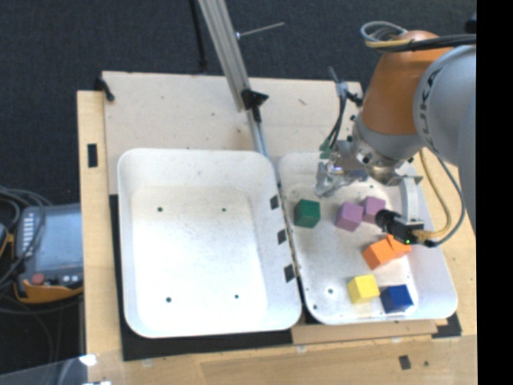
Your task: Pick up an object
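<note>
The green block [306,212] sat in the right bin [429,307], near its upper left corner, just below the gripper [333,175]. It looked like a small, stiff, light cube, probably smooth-sided, best pinched across two flat opposite faces. To its right lay two purple blocks [359,212] touching each other, then an orange block [385,250], and lower down a yellow block [363,288] beside a blue block [397,297]. The arm [409,87] reached in from the upper right, wrist pointing down over the bin's top edge. Whether the gripper was open or closed, I could not tell; nothing showed in it.
</note>
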### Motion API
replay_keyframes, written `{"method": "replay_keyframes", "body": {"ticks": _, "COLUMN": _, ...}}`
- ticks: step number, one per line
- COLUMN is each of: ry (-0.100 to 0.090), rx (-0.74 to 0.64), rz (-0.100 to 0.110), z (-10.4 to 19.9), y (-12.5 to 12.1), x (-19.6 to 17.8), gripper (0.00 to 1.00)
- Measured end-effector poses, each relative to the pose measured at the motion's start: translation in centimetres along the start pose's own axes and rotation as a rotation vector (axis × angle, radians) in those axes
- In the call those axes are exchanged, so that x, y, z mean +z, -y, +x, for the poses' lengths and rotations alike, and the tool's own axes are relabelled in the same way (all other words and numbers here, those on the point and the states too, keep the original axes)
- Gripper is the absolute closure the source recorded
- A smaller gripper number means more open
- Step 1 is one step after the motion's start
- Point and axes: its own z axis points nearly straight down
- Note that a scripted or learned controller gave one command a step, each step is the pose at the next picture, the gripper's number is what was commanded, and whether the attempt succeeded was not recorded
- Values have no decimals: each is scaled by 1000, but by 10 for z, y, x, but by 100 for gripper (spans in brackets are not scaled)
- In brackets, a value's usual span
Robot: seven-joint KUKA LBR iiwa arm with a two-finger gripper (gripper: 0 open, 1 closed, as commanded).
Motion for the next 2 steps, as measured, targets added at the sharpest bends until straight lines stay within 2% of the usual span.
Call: {"method": "replay_keyframes", "body": {"ticks": 2, "ry": 0, "rx": 0, "rz": 0, "z": 116, "y": -15, "x": 6, "gripper": 100}}
